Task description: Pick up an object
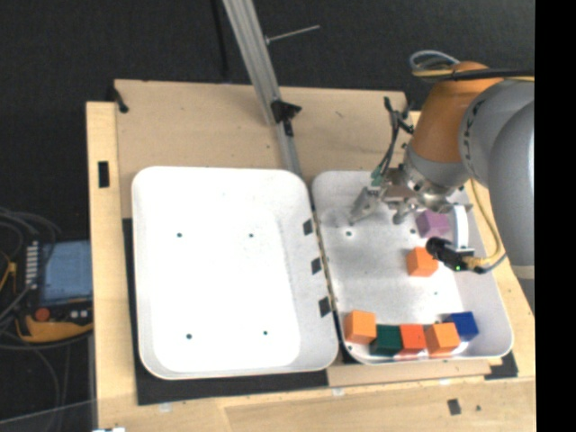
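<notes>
Seemingly spread apart, with nothing between its fingers, the gripper hangs over the far part of the right bin, above bare white floor near that bin's far-left corner. Just to the gripper's right, a purple block lies partly hidden under the wrist, by the bin's right wall. A little nearer the camera sits a lone orange block, apart from the gripper and not touched by it. Along the bin's near wall a row of five blocks lies close together: an orange cube at the left end, then a green block, a red-orange block, another orange block and a blue block at the right end. The grey arm with its orange band comes in from the right above the bin. The left bin lies beside the right one, their long walls touching. Both rest on the wooden bench, over which a slanted metal rail rises from between the bins. Off the bench's left side sits a blue device among cables.
</notes>
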Tool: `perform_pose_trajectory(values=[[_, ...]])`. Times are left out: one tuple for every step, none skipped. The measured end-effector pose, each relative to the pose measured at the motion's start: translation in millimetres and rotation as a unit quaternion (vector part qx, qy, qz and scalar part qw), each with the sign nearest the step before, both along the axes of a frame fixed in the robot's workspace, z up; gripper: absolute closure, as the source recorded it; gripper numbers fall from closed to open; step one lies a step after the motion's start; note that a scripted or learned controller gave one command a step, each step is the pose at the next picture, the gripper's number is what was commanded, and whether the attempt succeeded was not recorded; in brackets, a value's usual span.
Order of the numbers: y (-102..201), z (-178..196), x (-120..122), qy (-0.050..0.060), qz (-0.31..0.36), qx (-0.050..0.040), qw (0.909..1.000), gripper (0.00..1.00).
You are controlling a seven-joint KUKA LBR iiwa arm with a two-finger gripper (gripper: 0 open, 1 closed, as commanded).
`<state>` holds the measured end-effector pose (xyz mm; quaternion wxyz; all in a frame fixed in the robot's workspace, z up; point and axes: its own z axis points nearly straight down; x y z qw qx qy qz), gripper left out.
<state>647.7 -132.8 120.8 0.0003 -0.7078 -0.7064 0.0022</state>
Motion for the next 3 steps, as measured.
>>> perform_pose_trajectory(values=[[-1,15,2,-0.005,-0.002,0.0008,1.0,1.0],[0,78,9,-0.006,0.003,0.0009,1.0,1.0],[0,84,10,-0.003,0.003,0.0017,1.0,1.0]])
